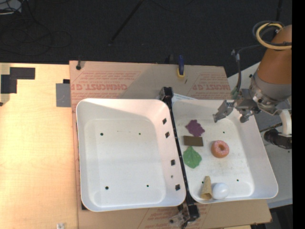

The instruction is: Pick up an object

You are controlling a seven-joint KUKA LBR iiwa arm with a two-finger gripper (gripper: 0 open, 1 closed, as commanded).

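The gripper [234, 112] hangs over the far right corner of the right bin [259, 151], fingers spread wide w/ nothing between them. Below it in that bin: purple piece [194, 127], brown block [193, 140] and green leaf [192, 157] in a row by the left wall, pink donut [219, 149] mid-bin. An ice cream cone [212, 189] lies at the near edge; the left bin [90, 147] sits just beside.

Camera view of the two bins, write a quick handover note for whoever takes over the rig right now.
Gripper: open, holding nothing, over the upper right part of the right bin.
In that bin: purple piece, brown block, green leaf, donut, ice cream cone and white ball.
Done: nothing picked up.
Left: descend, grasp one object, lift it.
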